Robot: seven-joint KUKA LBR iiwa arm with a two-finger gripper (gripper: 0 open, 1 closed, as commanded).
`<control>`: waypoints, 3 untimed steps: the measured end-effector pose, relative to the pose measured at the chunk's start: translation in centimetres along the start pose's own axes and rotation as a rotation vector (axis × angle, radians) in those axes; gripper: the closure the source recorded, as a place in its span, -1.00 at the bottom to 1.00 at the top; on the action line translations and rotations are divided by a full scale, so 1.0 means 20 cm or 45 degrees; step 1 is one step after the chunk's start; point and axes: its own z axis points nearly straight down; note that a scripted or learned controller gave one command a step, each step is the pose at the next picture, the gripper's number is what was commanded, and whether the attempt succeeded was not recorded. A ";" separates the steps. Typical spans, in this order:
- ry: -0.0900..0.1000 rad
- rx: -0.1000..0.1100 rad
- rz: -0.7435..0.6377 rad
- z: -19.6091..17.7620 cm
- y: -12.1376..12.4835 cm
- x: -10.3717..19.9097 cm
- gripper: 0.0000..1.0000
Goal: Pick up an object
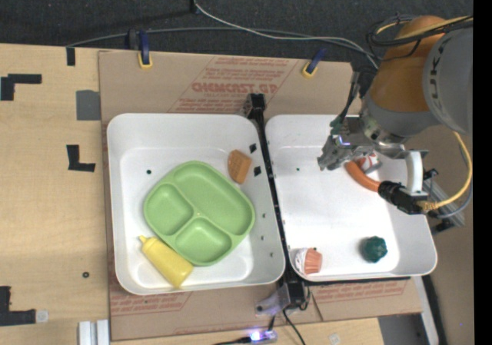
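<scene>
My gripper (336, 157) hangs over the upper middle of the right bin (307, 205), pointing down and to the left. Just to its right an orange carrot-like piece (361, 176) lies on the bin floor, partly hidden under the wrist. Near the front right corner of the same bin rests a dark green lump (374, 248). A small orange and white cup (310, 260) sits at that bin's front left corner.
The left bin (123, 151) holds a green divided plate (199, 213), a yellow bottle (164, 260) at its front left and a brown bread-like piece (239, 166) by the dividing wall. A black cable connector (400, 196) sticks out from the wrist.
</scene>
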 end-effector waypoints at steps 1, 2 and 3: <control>0.000 0.002 0.000 -0.12 0.00 0.00 1.00; 0.001 0.007 -0.005 -0.08 0.03 0.30 1.00; 0.002 0.005 -0.007 -0.13 0.03 0.57 1.00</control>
